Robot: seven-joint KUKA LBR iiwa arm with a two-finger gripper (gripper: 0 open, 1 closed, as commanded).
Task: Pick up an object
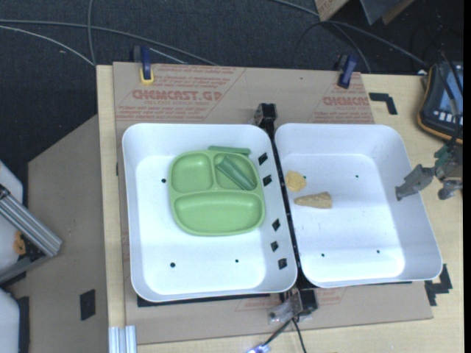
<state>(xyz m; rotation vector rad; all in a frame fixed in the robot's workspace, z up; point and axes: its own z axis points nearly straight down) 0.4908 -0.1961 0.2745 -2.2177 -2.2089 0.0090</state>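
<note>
Two tan food pieces lie in the right bin (383,147) near its left wall: a small rounded piece (295,181) and, just below it, a longer wedge (314,200). A green divided plate (216,213) sits in the left bin (147,197), with a green pod-like piece (237,171) in its upper right compartment. My gripper (429,187) hangs over the right rim of the right bin, far to the right of the tan pieces. It is open, with nothing between its grey fingers (409,184).
A black divider with clips (274,197) runs between the two bins. A yellow-and-black device (444,103) rests on the bench at the far right. Blue clamps (146,62) hold the cardboard at the back edge.
</note>
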